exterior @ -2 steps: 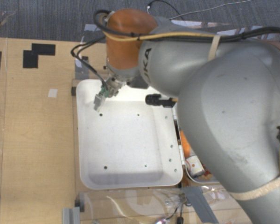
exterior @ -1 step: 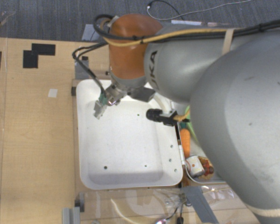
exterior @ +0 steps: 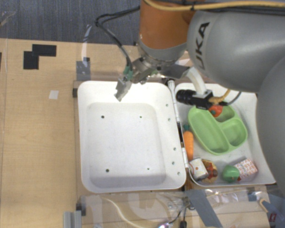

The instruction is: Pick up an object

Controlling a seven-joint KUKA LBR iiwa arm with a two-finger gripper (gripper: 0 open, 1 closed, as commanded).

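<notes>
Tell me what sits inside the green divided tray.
In the green divided tray, a small red-orange piece sits in its far compartment. The other compartments look bare; the arm covers the bin behind it.

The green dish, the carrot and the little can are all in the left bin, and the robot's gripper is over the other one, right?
Not quite. The camera view shows the green dish, the carrot and the little can in the right bin, not the left one. The gripper is over the other one, the left bin.

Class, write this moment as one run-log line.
arm: over left white bin | gripper: at its far rim | green divided tray, orange carrot: right bin
</notes>
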